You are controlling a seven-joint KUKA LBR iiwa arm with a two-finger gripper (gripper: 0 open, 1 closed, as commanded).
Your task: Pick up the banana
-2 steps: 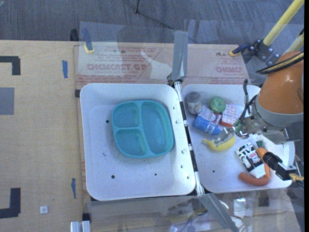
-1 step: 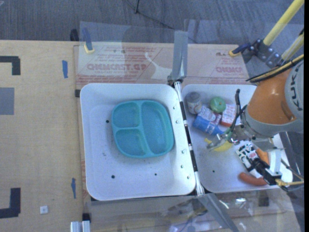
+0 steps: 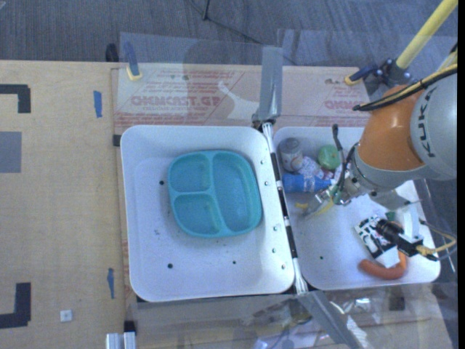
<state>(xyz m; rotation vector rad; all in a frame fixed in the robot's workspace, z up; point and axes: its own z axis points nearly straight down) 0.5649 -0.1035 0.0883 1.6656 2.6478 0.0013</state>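
Your hand [image 3: 336, 195] hangs low in the right bin [image 3: 341, 257], beside the blue bottle [image 3: 301, 183], because the banana [image 3: 322, 204] seems to lie just below it; its grip I cannot tell.

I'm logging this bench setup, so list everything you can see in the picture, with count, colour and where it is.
Bins: two, white, side by side on the bench.
Divided plate: one, teal, in the left bin.
Can: one, grey, right bin, far left corner.
Blue item: one, right bin, just nearer than the can.
Green round item: one, right bin, far side.
Yellow item: one, possibly the banana, at the gripper.
Carrot-like item: one, orange, right bin, near edge.
Arm: one, grey and orange, over the right bin.
Gripper: one, beside the yellow item.
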